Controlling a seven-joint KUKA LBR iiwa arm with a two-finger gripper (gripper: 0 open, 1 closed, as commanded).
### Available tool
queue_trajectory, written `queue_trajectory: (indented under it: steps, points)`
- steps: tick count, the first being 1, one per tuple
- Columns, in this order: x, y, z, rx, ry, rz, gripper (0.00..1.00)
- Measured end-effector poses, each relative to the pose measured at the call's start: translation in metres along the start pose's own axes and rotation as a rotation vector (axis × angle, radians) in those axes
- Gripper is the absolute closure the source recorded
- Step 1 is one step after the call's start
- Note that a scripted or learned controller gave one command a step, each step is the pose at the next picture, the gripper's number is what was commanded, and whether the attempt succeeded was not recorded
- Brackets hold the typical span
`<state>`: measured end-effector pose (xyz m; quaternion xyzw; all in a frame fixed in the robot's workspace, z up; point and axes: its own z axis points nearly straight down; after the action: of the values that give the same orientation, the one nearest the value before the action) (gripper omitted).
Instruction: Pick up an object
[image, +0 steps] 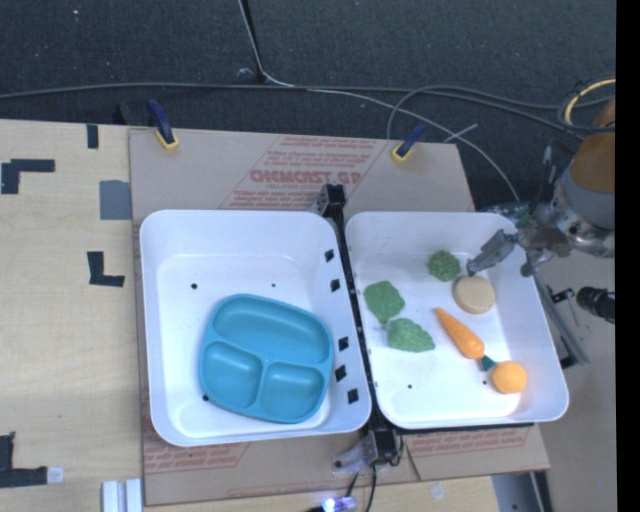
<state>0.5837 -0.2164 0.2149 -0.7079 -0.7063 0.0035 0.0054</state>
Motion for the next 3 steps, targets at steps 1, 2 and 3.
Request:
queue_trajectory:
  steps: [1,2,3]
  points:
    - [0.0,0.003,-0.007,-0.012,-0.003,-0.003,0.0]
    - [0.007,-0.006,0.046,-0.006,-0.002,-0.003,0.0]
    - [0.001,0.001,0.102,-0.006,-0.002,-0.003,0.0]
